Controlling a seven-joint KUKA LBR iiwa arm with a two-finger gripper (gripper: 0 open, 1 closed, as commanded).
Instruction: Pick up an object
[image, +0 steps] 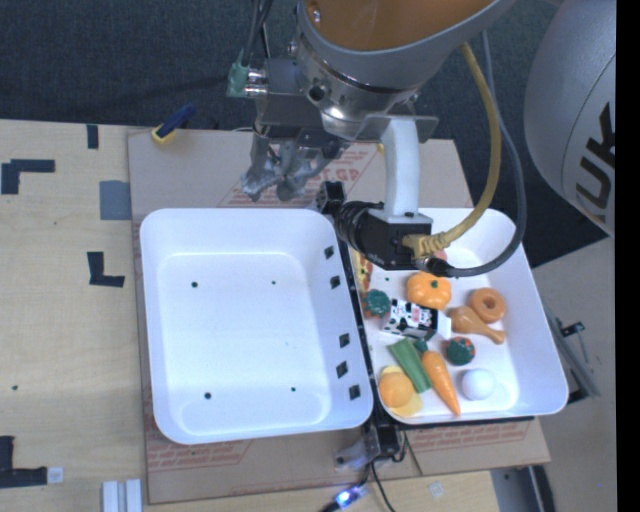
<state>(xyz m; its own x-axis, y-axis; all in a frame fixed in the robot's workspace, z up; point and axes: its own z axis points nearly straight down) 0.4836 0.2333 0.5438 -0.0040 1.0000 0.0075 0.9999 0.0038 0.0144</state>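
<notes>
The left bin sits bare on the bench, its white floor showing only a few dark dots. Up beyond its far rim, over the cardboard sheet, hangs the pincer; its grey fingers point down, but they blur together from here, so I cannot tell how wide they stand, and nothing shows between them.

Past the divider of that left bin lies the right bin, where all the candidates are, crowded into the half nearest the left bin. Closest to the divider are a small teal ball and a yellow lemon-like piece. Next comes a black-and-white spotted block, a green vegetable piece and an orange carrot lying slanted. Further from the left bin sit an orange pumpkin, a tan drumstick, a doughnut, a green-and-red ball and a white egg.

These look like hollow plastic play food: light, stiff, smooth, likely to skid or roll under a poor pinch. I'd judge the pumpkin the best pick, taken across its rounded middle; the carrot would want gripping across its thick end.
</notes>
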